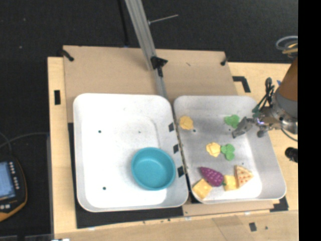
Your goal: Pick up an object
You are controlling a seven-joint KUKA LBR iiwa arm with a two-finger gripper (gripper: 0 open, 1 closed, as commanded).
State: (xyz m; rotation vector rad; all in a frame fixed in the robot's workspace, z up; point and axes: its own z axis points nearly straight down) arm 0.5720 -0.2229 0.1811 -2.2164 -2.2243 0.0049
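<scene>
The right bin [261,190] holds several small toy foods. A green piece [231,120] lies near its upper middle, and a yellow piece [186,123] sits by the left wall. A yellow piece [213,148] and a green piece [228,151] lie side by side at the centre. Purple grapes [211,175], a yellow block [202,189], a small yellow piece [229,183] and a pizza slice [243,175] cluster along the front. My gripper [251,129] hovers over the bin's upper right, just right of the upper green piece, open with nothing between its fingers.
A blue bowl [153,168] stands in the left bin [100,114], near its front right. A slanted metal pole [145,34] rises from between the bins at the back. The arm's wrist [286,99] comes in over the bench's right edge.
</scene>
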